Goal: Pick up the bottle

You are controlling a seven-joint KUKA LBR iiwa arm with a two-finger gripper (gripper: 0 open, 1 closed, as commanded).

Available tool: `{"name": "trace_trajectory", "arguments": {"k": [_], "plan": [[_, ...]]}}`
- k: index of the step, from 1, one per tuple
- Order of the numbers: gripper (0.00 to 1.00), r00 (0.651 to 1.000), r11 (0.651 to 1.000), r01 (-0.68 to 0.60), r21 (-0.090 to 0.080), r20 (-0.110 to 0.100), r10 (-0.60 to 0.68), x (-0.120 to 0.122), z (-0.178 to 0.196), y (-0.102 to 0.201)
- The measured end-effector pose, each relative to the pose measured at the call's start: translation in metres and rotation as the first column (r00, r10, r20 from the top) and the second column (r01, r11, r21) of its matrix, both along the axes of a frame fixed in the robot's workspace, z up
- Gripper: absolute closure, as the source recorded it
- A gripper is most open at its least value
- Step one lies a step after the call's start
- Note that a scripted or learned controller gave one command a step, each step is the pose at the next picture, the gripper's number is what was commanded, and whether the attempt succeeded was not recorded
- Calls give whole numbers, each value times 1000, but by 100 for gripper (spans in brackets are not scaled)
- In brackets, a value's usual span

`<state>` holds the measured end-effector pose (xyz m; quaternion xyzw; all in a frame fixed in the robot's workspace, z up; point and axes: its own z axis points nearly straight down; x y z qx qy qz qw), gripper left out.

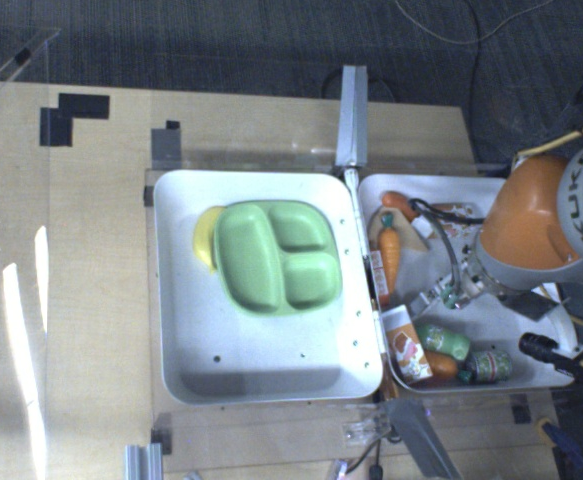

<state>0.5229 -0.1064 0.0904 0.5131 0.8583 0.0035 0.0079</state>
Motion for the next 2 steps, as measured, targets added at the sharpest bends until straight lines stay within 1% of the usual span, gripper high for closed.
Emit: {"name": "trace_trajectory", "arguments": {"k": [1,2], "plan": [[0,992,995,-96,17,-87,97,132,20,-25],[0,988,988,-151,-3,-7,151,66,-1,-77]]}}
